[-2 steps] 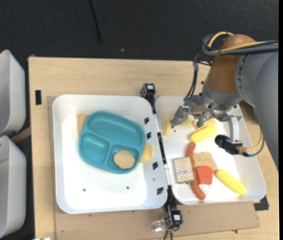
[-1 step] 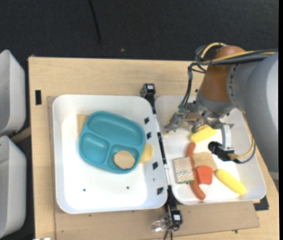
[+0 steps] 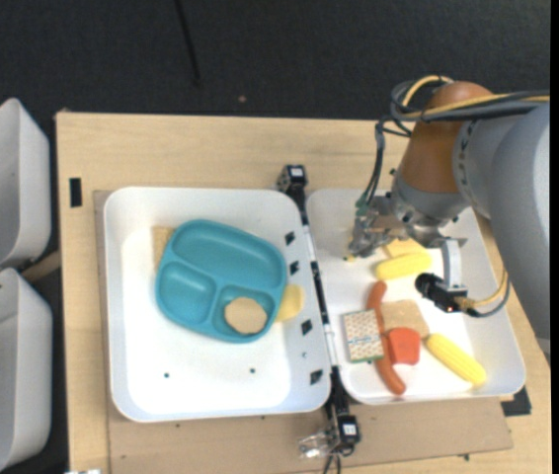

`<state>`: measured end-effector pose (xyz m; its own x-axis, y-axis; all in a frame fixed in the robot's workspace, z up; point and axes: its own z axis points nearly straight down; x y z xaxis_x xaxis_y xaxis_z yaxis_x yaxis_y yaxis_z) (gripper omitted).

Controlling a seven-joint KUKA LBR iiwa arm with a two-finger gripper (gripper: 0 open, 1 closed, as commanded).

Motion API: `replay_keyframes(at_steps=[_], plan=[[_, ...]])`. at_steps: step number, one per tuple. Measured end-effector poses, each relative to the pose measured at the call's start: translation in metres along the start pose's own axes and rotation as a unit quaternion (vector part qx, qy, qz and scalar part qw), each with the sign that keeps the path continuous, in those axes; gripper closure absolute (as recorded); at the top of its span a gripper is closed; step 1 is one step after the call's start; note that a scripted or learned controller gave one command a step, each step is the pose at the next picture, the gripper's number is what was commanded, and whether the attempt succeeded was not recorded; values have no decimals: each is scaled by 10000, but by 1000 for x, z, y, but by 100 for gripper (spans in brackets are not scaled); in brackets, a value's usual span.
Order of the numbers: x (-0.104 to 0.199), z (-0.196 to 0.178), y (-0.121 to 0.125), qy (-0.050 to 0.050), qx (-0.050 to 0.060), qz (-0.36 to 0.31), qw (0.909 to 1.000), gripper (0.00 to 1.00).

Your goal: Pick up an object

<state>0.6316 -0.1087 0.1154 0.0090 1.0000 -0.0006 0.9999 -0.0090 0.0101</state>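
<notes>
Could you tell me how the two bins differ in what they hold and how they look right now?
The left bin holds a blue divided tray with a round tan piece in one compartment; the right bin has no tray and holds loose toy food, including a corn cob and a sausage. The hand hangs over the right bin, not the left. Both bins are shallow and white, side by side.

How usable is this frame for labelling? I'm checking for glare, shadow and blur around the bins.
Camera view: soft overall, small toys lack crisp edges; lighting is even, with mild washout on the white bins; the arm throws only faint shadow near the gripper; the blue tray reads clearly; the surroundings fall dark.
</notes>
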Motion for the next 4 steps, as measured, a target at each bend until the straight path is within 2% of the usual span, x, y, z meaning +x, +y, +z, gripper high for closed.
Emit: replay_keyframes(at_steps=[1,2,3,4], plan=[[-3,-65,6,-7,10,-40,10000,100],[-1,-109,10,-3,16,-53,10000,100],[-3,-127,11,-1,35,-63,10000,100],[24,-118,24,-2,37,-63,10000,100]])
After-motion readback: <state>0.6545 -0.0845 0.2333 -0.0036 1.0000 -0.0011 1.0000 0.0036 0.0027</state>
